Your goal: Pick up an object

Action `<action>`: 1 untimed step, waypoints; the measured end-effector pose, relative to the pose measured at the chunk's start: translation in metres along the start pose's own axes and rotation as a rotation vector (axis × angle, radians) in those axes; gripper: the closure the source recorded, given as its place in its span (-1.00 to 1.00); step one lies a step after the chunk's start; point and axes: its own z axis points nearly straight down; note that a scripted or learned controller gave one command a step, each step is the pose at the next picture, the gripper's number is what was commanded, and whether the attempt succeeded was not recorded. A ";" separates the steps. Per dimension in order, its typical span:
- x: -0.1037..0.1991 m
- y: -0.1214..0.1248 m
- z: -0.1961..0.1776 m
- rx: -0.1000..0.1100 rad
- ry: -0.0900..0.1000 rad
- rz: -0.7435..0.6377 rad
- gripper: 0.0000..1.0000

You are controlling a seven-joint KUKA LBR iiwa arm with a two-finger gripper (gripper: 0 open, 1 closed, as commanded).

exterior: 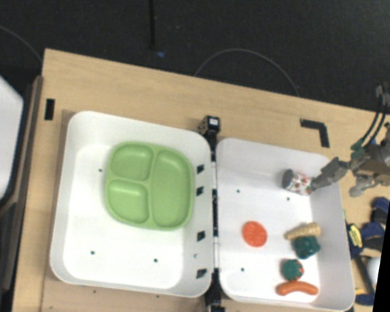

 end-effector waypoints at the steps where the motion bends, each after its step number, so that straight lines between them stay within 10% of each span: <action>1: 0.001 0.002 -0.007 -0.011 -0.003 -0.004 -1.00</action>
